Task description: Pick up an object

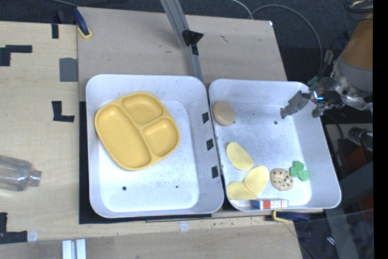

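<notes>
In the right bin (315,148) lie a tan round piece (223,113) at the upper left, a yellow oval piece (239,156), two more yellow pieces (256,179) near the front, a speckled cookie (279,179) and a small green piece (299,171). My gripper (301,104) hangs over the bin's upper right part, reaching in from the right, with its two fingers spread apart and nothing between them. It is well apart from every piece.
The left bin (106,191) holds a yellow divided plate (136,128). A grey metal pole (170,0) slants in from the top to the bins' shared edge. A clear bottle (15,173) lies on the bench at far left. A small red-and-blue item (265,204) rests on the right bin's front rim.
</notes>
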Robot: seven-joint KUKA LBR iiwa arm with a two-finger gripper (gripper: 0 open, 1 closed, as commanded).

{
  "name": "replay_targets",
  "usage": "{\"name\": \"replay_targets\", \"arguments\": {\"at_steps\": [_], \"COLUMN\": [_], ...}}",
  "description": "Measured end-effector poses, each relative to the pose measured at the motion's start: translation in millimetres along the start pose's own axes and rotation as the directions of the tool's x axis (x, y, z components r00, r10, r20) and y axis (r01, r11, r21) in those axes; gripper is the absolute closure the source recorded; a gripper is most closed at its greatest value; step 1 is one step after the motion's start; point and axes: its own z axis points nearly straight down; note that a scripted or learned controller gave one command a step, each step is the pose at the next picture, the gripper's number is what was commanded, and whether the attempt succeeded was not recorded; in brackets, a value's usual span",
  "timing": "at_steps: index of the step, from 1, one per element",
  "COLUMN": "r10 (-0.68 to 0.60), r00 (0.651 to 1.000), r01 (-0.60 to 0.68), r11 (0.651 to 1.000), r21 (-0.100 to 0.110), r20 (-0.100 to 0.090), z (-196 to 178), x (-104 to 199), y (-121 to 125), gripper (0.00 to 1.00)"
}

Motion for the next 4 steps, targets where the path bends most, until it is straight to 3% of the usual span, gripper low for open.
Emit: {"name": "replay_targets", "arguments": {"at_steps": [1, 2, 3, 4], "r10": [-0.002, -0.002, -0.004, -0.010], "r00": [1.000, 1.000, 1.000, 1.000], "r01": [0.002, 0.002, 0.004, 0.010], "r11": [1.000, 1.000, 1.000, 1.000], "r21": [0.000, 0.000, -0.001, -0.007], "r20": [-0.001, -0.001, -0.002, -0.001], "z": [-9.7, -9.3, -19.1, -78.5], "x": [1.1, 1.1, 2.3, 99.9], "y": [0.5, 0.4, 1.1, 52.0], "gripper": [1.00, 0.00, 1.00, 1.00]}}
